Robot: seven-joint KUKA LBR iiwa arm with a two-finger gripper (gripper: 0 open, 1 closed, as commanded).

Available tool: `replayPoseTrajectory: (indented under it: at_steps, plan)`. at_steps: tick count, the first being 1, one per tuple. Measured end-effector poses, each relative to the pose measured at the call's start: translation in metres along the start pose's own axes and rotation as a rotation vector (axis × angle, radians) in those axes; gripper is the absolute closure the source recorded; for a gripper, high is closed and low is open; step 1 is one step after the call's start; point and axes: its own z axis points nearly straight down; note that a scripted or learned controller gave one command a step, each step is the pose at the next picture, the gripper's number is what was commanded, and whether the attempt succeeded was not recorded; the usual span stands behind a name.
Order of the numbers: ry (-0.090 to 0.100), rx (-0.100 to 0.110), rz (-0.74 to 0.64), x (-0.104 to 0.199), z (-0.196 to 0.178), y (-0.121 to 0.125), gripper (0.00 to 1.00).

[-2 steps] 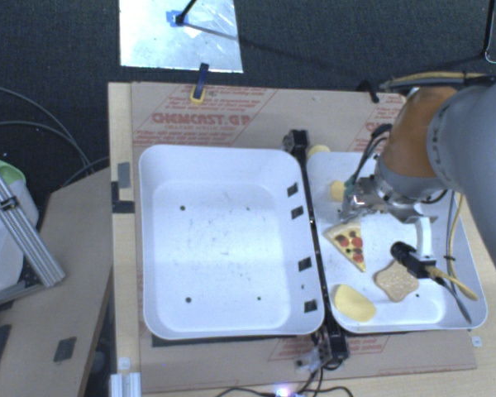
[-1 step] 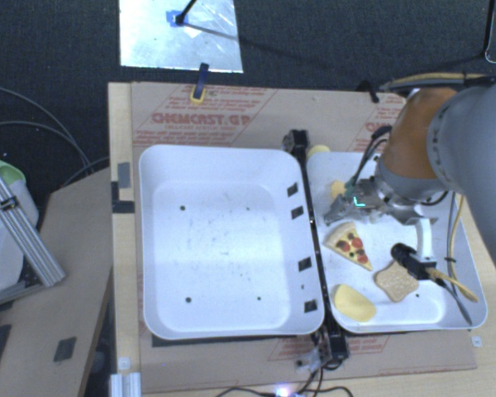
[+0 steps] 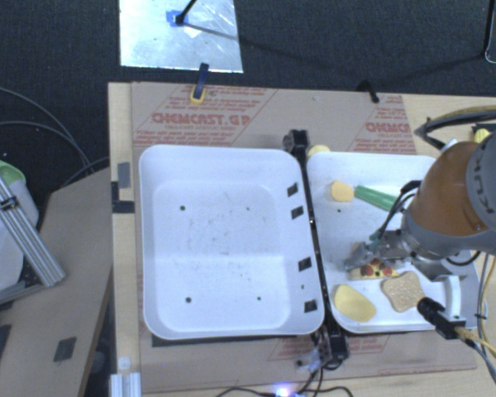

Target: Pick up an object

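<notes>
**The arm reaches low into the right bin**

Two white bins sit side by side on the bench [image 3: 124, 122]. The left bin [image 3: 223, 238] has a bare white floor with a few small dark dots. The right bin [image 3: 360, 222] has all the things in it.

The grey arm [image 3: 459, 201] comes in from the right. It has a wide orange band above the wrist. Its tool [image 3: 365, 257] is down low in the right bin, pointing left. I cannot tell if the tool has hold of anything.

Just under the tool lies a small flat thing with red spots [image 3: 372, 270]. It looks like it is touching the tool, but it is too small to be sure. Beside it, toward the front right, lies a tan slice like toast [image 3: 403, 291]. At the front of the bin lies a yellow oval piece [image 3: 355, 303]. Near the back of the bin sits a small round yellow thing [image 3: 341, 191]. Right next to it lies a green stick shape [image 3: 375, 195], which runs under the arm.

A little yellow ball [image 3: 318, 150] sits at the back rim, between the two bins
</notes>
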Motion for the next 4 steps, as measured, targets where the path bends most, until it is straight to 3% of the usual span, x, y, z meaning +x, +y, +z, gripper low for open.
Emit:
replayPoseTrajectory:
  at_steps: [1, 2, 3, 4]
  plan:
    - [0.0, -0.008, -0.013, 0.035, 0.0, 0.06, 0.0]
    - [0.004, -0.001, -0.008, 0.1, -0.058, 0.029, 0.0]
    - [0.004, -0.013, -0.019, 0.186, -0.111, 0.093, 0.0]
    - [0.003, -0.013, -0.016, 0.264, -0.192, 0.125, 0.0]
